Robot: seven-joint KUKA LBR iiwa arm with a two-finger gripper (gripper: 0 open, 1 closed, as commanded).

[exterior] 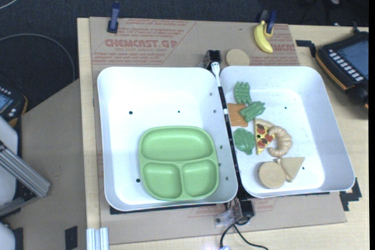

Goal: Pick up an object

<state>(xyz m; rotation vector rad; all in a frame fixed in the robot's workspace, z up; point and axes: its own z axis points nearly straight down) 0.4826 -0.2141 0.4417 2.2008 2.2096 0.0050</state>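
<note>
Pincer: spread or pressed together, cannot tell; nothing seen pinched.

Left of frame: blue clamp (113, 17) at the upper left corner of the cardboard sheet (146, 38) under both bins.

Left bin (117, 96): one green divided plate (179, 162) lying flat in its lower middle, near the bin's right wall.

Centre: black clip (212, 58) at the top of the seam where the bins meet. Round tan disc (237, 57) on the cardboard just above the right bin.

Upper right: toy banana (263, 38) on the cardboard, touching a second blue clamp (270, 17).

Right bin (316, 126): toy food bunched in its left half. Top to bottom: green leafy piece (242, 92), second green piece (252, 109) against an orange wedge (236, 115), green leaf (244, 140), pizza slice (264, 134) touching a curved tan pastry (282, 140), then a round tan biscuit (271, 174) beside a tan triangle (293, 167).

Right edge: dark handheld screen unit (348, 61), off the cardboard.
</note>
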